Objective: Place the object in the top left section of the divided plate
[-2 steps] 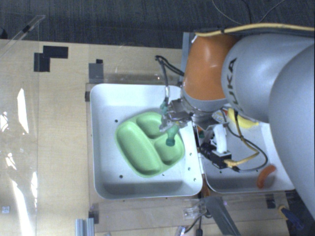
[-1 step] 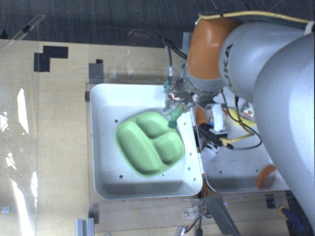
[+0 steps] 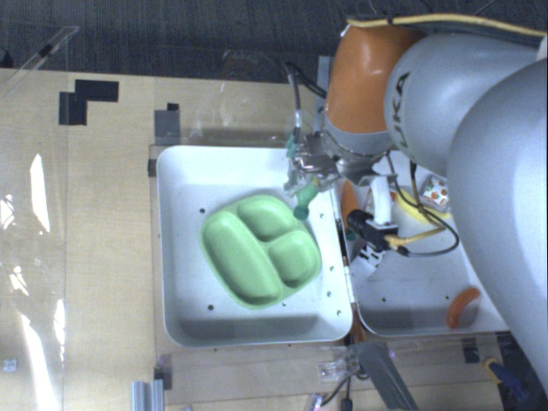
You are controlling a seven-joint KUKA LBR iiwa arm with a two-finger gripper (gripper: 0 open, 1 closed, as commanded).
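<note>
Two white bins sit side by side on my pale wooden bench. My gripper [image 3: 305,197] hangs over the left bin [image 3: 184,315], at two o'clock from the green divided plate [image 3: 259,248], pinching a small green object [image 3: 303,205] just above the plate's edge. An orange item [image 3: 463,306] lies in the right bin [image 3: 411,315].

The arm [image 3: 462,84] fills the upper right of the frame: smooth, rounded grey casing with dark lettering, and 1 glossy orange band [image 3: 364,80] above the wrist. Thin black cables loop past the band. The gripper [image 3: 301,176] is small, metallic, with green-tinted parts.
</note>
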